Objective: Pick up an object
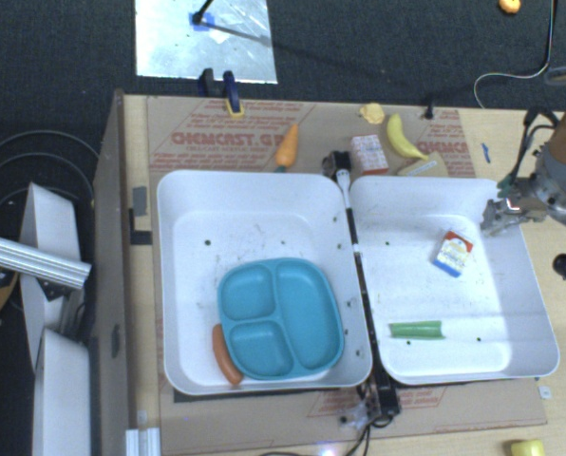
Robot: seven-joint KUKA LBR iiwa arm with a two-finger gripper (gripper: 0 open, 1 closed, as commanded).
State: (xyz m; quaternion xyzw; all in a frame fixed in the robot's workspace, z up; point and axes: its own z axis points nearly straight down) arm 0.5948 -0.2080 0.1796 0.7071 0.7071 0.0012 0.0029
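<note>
1. Two candidates lie left of our end effector (497, 215): carton (453, 253) near, green stick (415, 330) farther.
2. We cannot tell its grip state.
3. Risk: descending at the bin (525, 255) rim, we'd clip the wall and miss.

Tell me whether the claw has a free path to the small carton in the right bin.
Probably yes. The claw sits at the right bin's far right edge, and the carton lies in the open nearby, with only bare floor between them. The green stick lies well off that path.
</note>
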